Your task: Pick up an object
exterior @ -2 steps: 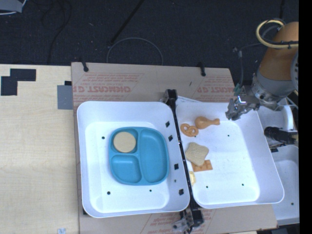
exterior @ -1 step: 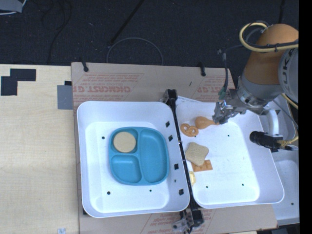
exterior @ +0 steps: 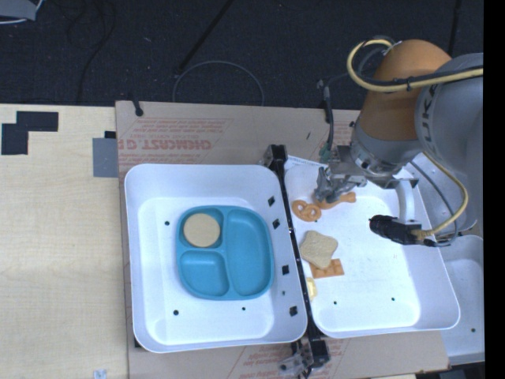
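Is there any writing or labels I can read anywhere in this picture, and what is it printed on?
Red printed lettering on the brown cardboard sheet behind the left bin: it lies upside down from this angle and is too blurred to read for certain.
More red print on the cardboard's front edge: too small to read.

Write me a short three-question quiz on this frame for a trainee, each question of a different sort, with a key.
1. True or false: the blue plate lies in the left bin.
2. Which item lies nearest the gripper?
A. the round cookie
B. the pretzel
C. the bread slice
3. Fill in: the round cookie sits in the plate's upper-____ compartment.

Key:
1. True.
2. B. The pretzel lies just below and left of the gripper in the right bin.
3. Left.
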Controlling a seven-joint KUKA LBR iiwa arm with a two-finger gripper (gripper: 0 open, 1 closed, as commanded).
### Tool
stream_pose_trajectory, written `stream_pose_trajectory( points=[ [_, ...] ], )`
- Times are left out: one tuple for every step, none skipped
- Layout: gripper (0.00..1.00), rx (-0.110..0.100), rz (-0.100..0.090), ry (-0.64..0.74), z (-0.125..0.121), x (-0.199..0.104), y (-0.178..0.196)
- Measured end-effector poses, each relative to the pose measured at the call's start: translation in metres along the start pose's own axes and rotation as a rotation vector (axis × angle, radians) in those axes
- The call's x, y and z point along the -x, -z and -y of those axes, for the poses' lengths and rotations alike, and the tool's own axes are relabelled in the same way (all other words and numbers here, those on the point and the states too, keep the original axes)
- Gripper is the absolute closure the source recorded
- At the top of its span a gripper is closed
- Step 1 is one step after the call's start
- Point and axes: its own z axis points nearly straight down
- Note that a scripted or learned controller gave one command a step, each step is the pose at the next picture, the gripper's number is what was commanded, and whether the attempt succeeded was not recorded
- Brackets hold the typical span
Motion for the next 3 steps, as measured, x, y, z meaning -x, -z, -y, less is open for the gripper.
stream_pose_trajectory(
  points=[
    [1.00, -0.001, 0.000, -0.001, 0.003, -0.044, -0.003],
    [1.00, -0.001, 0.000, 0.000, 0.009, -0.093, -0.011],
    [1.00, 0.001, 0.000, 0.001, 0.015, -0.156, -0.005]
  ],
)
